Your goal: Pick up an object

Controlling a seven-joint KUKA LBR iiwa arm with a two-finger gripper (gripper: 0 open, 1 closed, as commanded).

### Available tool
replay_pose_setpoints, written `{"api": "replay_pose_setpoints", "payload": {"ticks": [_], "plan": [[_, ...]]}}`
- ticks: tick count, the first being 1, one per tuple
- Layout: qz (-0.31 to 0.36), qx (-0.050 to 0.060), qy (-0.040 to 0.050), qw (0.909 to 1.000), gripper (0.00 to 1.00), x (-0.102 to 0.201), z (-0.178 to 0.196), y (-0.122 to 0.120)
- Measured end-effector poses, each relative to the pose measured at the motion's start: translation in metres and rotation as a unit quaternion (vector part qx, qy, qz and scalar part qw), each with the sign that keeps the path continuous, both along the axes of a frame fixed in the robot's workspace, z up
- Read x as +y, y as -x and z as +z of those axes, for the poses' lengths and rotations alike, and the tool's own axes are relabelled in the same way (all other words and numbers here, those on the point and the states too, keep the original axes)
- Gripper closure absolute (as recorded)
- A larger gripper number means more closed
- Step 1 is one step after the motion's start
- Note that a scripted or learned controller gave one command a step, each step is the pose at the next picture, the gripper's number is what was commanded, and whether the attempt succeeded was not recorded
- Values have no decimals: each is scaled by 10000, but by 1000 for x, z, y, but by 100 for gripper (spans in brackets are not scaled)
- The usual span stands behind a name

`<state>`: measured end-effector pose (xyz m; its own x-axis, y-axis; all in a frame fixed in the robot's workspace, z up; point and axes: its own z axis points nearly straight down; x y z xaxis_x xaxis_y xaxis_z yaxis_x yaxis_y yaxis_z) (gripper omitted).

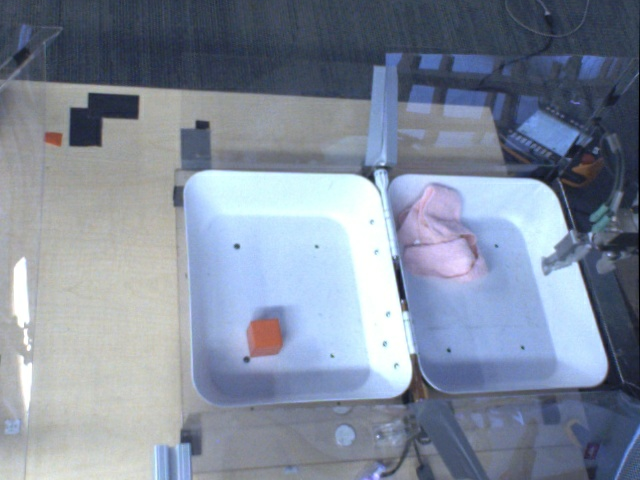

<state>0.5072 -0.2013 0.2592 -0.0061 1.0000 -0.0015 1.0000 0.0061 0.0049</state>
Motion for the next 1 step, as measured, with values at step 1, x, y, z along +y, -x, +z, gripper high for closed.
{"api": "replay_pose_setpoints", "payload": {"ticks": [1], "plan": [[-357,-42,16,9994,0,-3,122,-9]]}}
